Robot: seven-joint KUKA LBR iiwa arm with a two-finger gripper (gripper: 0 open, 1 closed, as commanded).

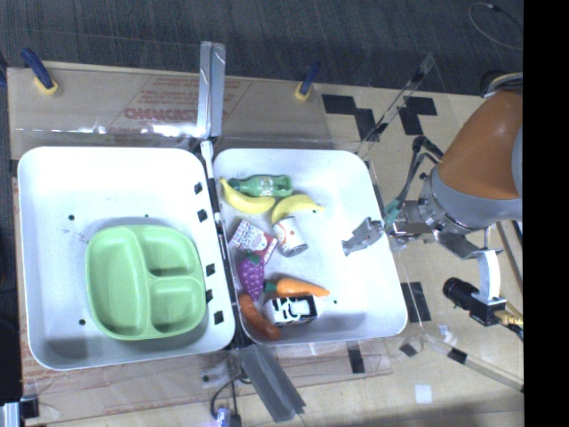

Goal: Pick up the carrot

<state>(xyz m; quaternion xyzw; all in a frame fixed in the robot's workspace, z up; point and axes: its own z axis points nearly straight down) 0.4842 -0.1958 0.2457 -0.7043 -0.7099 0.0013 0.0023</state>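
Two shallow white bins sit side by side on the bench: the left bin (44, 238) holds one green divided tray (147, 281) with three compartments, and the right bin (356, 176) holds a loose cluster of small items along its left half. Counted there: two yellow bananas, one (245, 200) lying near the upper left of that bin and the other (294, 206) just to its right; one green bottle (263, 185) lying on its side above them; one small can (289, 236) with a red label, tilted; one red-and-white packet (248, 236); one bunch of purple grapes (253, 277); one black-and-white box (293, 309); and one reddish-orange item (255, 319) at the lower left corner, which may be a sausage or a pepper, the view being too soft to settle it. The single carrot (300, 286) lies flat in the lower middle of the right bin, its tip pointing right, just above the box and just right of the grapes. The gripper (362, 237) hangs over the right side of the same bin, up and to the right of the carrot and apart from it; whether its jaws are spread or pressed together I cannot tell, and nothing is seen held. The arm (480, 163) enters from the right of the frame, its orange band at the upper right, its wrist reaching leftward across the bin's right rim.
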